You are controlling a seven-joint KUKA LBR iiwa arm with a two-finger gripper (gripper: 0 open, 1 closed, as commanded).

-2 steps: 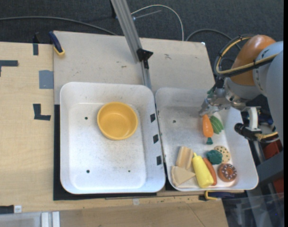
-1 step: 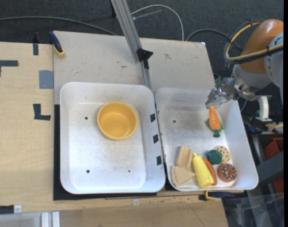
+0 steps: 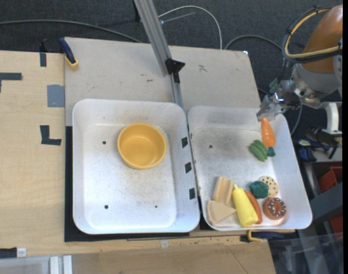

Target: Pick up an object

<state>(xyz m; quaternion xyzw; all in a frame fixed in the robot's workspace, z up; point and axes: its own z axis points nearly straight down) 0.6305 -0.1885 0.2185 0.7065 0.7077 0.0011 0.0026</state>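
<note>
Pincer: two-finger gripper [image 3: 267,114] on the grey arm with orange band [image 3: 325,27], reaching in from the right over the right-hand shallow white bin [image 3: 219,124]; clenched on the top end of the orange plastic toy carrot [image 3: 268,134], as far as the slanted view lets me judge.
Task thing: the carrot hangs at the bin's upper right, near the far wall, apparently lifted clear of the floor.
Long axis: near upright in the view, top end in the fingers, tip down towards the viewer.
Why so held: a grasp at one end lets the body dangle below.
Neighbour: green leafy plastic toy vegetable [image 3: 258,150], just beside the carrot's tip; contact cannot be told.
Cluster, lower right corner: tan bread slices [image 3: 221,198], yellow plastic toy bottle [image 3: 245,206], dark green lump [image 3: 258,188], speckled biscuit [image 3: 268,182], brown-iced doughnut [image 3: 274,208], heaped together.
Left bin [image 3: 94,210]: one yellow plastic bowl [image 3: 141,145], upright.
Stage judged: pick appears made.
</note>
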